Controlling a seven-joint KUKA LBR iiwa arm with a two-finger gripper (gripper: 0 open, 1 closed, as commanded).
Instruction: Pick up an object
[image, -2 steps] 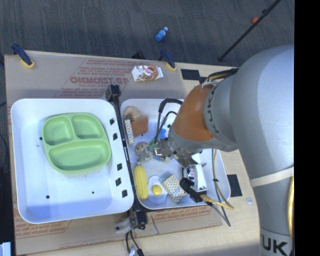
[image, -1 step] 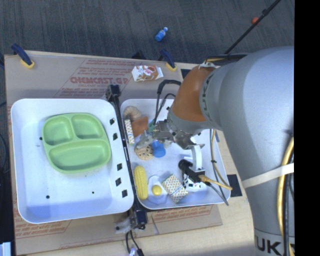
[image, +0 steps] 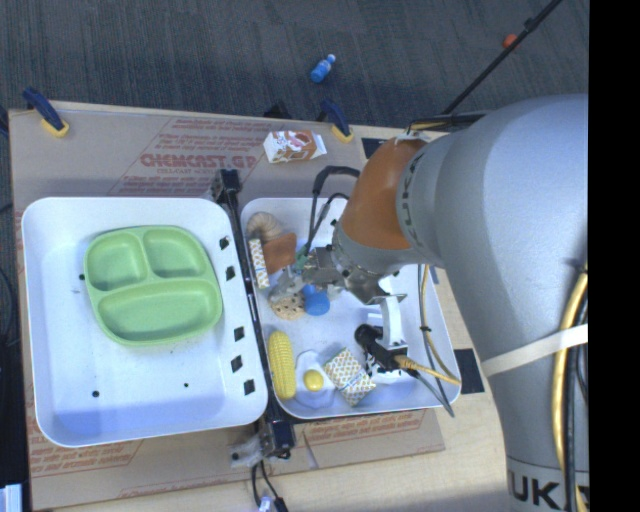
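The bench (image: 90, 140) is covered with brown printed cardboard and bears two white bins touching side by side: the left bin (image: 50, 330) at nine o'clock, the right bin (image: 425, 395) centre-right. A small printed packet (image: 294, 146) lies at twelve o'clock.

Two shallow white plastic bins sit side by side on the tabletop (image: 90, 140). Left bin (image: 50, 320) holds a green three-compartment plastic plate (image: 152, 283), toward its far half. Right bin (image: 420, 395) holds the clutter: yellow plastic corn cob (image: 282, 364) at near-left by the divider, small yellow round piece (image: 314, 380) just right of it, patterned packet (image: 347, 372) right again. Blue cup-like item (image: 316, 299) mid-bin, w/ pincer (image: 312, 268) just above it.
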